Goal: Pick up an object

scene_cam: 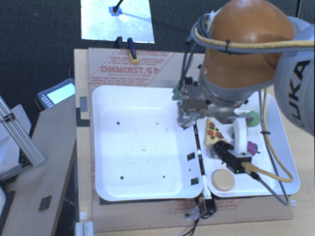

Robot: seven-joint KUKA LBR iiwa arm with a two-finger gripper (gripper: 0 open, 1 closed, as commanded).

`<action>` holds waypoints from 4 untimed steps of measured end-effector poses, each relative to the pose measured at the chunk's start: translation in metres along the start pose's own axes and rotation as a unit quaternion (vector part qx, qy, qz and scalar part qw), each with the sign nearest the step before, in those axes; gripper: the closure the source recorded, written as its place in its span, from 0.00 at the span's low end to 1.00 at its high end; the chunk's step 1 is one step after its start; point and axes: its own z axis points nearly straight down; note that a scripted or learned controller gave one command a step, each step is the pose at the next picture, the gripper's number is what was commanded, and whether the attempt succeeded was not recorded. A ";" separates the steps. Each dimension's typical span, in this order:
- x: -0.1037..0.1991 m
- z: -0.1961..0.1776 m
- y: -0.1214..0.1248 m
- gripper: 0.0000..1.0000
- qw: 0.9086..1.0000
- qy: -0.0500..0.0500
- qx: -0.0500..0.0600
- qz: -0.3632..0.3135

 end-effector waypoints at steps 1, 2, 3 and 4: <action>0.017 -0.083 0.004 1.00 1.000 0.000 -0.005 0.003; 0.048 -0.164 0.004 1.00 1.000 0.001 -0.005 0.003; 0.102 -0.116 0.004 1.00 1.000 -0.002 0.002 0.002; 0.098 -0.161 0.050 1.00 1.000 -0.001 -0.003 0.007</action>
